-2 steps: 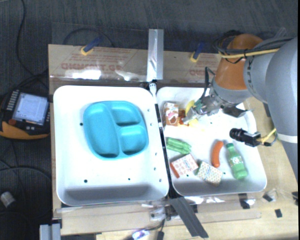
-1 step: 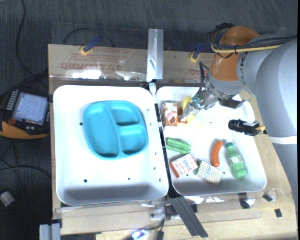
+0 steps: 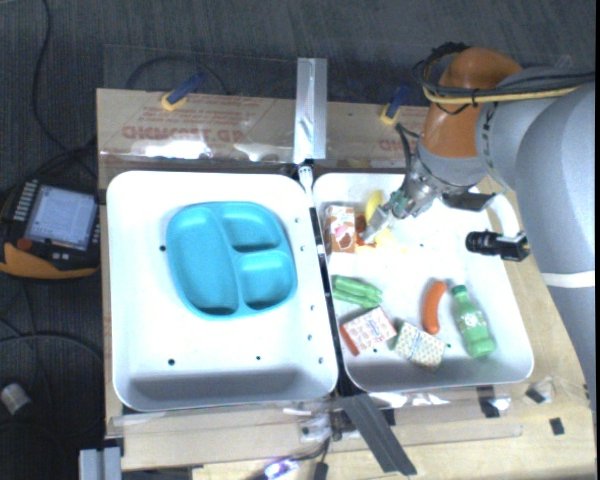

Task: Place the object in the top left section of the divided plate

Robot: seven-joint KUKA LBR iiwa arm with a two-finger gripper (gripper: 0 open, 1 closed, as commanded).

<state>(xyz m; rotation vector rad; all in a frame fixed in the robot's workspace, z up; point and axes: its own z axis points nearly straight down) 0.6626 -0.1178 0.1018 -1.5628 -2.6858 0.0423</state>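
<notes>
1. The grey arm (image 3: 540, 158) is reaching in from the right over the right bin (image 3: 510, 298), its orange band (image 3: 465, 83) sitting above the wrist.
2. The gripper (image 3: 385, 216) is hanging low at the upper left of that bin, just beside a small yellow item (image 3: 374, 203) and a red-and-white snack packet (image 3: 341, 227) — whether it is closed on anything cannot be told at this size.
3. The blue divided plate (image 3: 230, 258) is lying in the left bin (image 3: 140, 368), well apart from the gripper, with the wall between the bins standing between them.
4. Other things are lying loose in the right bin:
   - a green ridged item (image 3: 356, 290) near the dividing wall;
   - a red-and-white carton (image 3: 368, 330) and a patterned packet (image 3: 419, 345), touching or nearly so;
   - an orange sausage-shaped piece (image 3: 434, 306) just beside a green bottle (image 3: 472, 320) toward the lower right.
5. A black part (image 3: 495, 243) is jutting out near the bin's right wall.
6. A handheld screen unit (image 3: 50, 223) is resting off the counter's left side, on the dark floor.
</notes>
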